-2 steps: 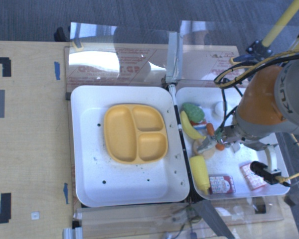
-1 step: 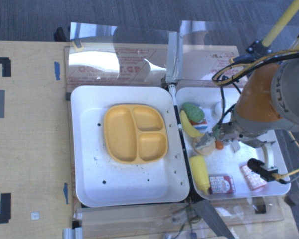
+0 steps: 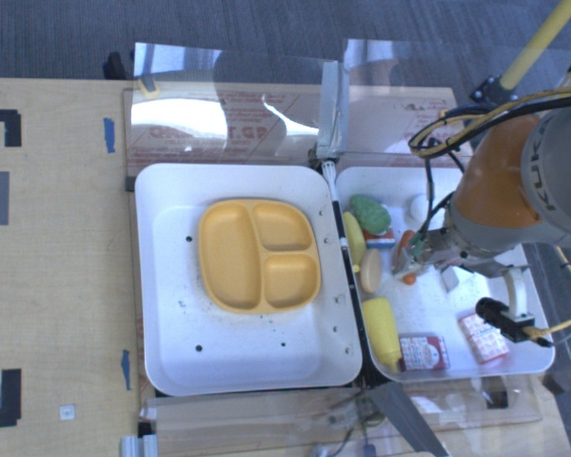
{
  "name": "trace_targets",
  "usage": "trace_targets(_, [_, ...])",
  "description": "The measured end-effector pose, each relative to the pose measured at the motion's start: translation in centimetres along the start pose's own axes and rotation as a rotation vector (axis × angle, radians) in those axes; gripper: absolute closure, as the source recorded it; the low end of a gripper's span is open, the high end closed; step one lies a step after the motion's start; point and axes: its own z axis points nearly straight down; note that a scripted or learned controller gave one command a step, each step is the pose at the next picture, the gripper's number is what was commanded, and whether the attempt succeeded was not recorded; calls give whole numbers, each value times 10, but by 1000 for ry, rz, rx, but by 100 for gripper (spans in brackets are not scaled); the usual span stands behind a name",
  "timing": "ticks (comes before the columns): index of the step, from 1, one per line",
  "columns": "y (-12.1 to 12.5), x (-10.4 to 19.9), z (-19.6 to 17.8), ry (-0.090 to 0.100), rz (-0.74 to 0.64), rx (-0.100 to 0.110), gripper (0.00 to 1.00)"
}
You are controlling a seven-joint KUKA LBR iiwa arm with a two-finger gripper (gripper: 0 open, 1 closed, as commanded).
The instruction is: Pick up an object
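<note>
Looking down on the bench, you see the arm (image 3: 500,184) reaching in from the right, low over the right bin (image 3: 436,295), with the gripper (image 3: 421,253) among the clutter there. Whether it has closed on anything you cannot tell — the wrist hides its tip. The candidates all sit in that bin: a green toy (image 3: 370,213) at the top, a banana (image 3: 353,238) and a pale egg-like piece (image 3: 371,271) along the left wall, a yellow block (image 3: 381,331) below them, a red-and-white packet (image 3: 422,352) near the front, another packet (image 3: 483,337) at the right. The left bin (image 3: 162,284) holds a yellow tray (image 3: 259,254). A small orange bit (image 3: 409,277) lies just beside the gripper, too small to name. The risk from here, as I judge it: things lie crowded near the left wall, so a descent could nudge a neighbour, or pinch two at once and drop both. The arm covers part of the bin's right side.
</note>
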Motion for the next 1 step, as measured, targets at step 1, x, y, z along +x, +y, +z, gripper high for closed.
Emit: trace_targets(1, [84, 36, -85, 5, 4, 10, 100])
